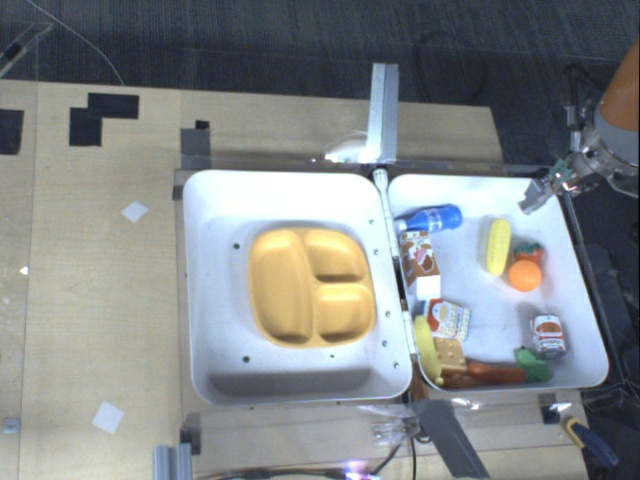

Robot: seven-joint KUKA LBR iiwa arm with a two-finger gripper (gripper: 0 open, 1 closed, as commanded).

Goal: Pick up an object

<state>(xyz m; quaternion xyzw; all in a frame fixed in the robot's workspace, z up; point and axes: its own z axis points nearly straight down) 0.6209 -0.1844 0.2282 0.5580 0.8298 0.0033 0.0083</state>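
Observation:
The right bin [580, 268] holds several toy foods. Among them are a blue bottle [432, 217], a yellow corn cob [497, 245], an orange ball [525, 275] and a small can [547, 335]. A brown carton [420, 260], a small packet [450, 318], a banana [425, 346] and a red sausage [492, 373] lie along the bin's left and front sides. My gripper [538, 194] hangs over the bin's far right corner, up and to the right of the corn cob and apart from every object. Nothing is seen in its grasp.
The left bin [215, 268] holds a yellow divided tray [310, 286]. A metal post [384, 113] stands behind the divider between the bins. The arm's grey wrist with the orange band [615, 118] enters at the upper right. Wooden bench surface lies to the left.

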